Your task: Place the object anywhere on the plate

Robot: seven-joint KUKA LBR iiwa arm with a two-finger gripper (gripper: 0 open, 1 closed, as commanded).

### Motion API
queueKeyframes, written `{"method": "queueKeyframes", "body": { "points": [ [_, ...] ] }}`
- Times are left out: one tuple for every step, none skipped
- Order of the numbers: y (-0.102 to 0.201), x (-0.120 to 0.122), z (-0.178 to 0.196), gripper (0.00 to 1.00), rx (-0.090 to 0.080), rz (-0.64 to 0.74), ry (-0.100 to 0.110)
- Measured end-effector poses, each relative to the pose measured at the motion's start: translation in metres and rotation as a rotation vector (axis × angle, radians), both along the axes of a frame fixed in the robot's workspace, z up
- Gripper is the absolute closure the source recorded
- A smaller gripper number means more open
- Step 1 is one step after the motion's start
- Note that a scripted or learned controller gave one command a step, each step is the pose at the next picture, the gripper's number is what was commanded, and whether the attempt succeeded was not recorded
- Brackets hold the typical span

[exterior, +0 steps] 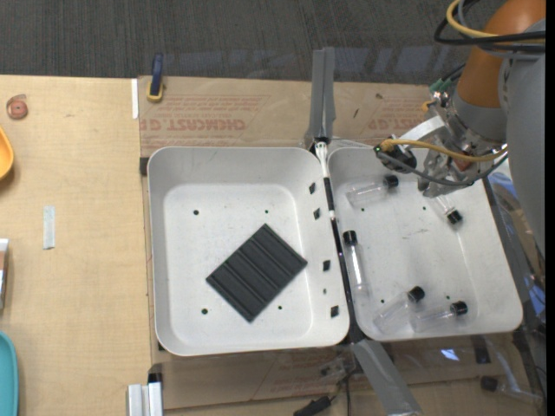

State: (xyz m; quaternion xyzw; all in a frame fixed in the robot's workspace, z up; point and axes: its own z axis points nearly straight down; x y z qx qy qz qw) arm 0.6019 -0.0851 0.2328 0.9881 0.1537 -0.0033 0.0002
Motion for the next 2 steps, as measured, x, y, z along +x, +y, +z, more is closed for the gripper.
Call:
{"method": "queueKeyframes", "body": {
  "points": [
    [-0.002,-0.026,0.003,1.00,0.002,0.149,-0.001],
    [-0.019,-0.061,0.048,1.00,0.004,0.542,-0.001]
  ]
}}
